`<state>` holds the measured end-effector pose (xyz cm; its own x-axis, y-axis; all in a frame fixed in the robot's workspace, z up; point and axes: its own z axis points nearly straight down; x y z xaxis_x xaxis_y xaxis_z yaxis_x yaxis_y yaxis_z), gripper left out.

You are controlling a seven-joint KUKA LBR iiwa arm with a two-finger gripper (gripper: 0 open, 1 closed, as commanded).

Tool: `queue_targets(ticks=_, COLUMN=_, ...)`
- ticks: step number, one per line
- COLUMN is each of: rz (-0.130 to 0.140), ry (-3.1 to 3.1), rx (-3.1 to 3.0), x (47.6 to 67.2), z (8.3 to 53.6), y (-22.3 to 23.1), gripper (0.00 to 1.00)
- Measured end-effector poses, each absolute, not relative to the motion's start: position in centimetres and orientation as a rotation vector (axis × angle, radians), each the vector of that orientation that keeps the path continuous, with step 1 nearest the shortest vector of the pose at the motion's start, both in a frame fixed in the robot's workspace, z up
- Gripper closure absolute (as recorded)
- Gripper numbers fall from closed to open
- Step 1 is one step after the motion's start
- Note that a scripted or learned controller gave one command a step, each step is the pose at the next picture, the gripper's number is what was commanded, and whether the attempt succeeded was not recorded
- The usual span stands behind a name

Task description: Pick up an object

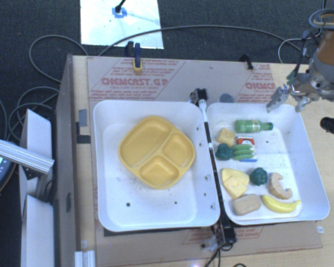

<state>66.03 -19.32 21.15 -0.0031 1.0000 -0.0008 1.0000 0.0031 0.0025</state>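
Note:
My gripper [288, 101] hangs open above the far right corner of the right bin [312, 166], with nothing between its fingers. The bin below holds several toy foods. A green bottle [253, 126] lies nearest the gripper, just below and to its left. Further forward are a yellow cube [226, 136], a broccoli piece [223, 151], a small red and green packet [244, 144], a yellow cheese wedge [234, 182], a dark green floret [259, 176], a tan pastry piece [279, 186], a banana [280, 205] and a beige bread roll [246, 204].
The left bin [111, 199] holds a yellow divided plate [157, 151]. A black clip [199, 96] sits at the top of the seam between the bins. Cables and a blue clamp [136, 54] lie behind the bench.

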Motion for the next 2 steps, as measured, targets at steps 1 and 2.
queue_targets(ticks=1, rz=0.001, ry=2.227, rx=2.217, x=65.1, z=10.5, y=-13.3, gripper=0.00)
queue_targets(ticks=2, rz=0.000, ry=2.223, rx=2.220, x=55.5, z=8.4, y=-12.1, gripper=0.00)
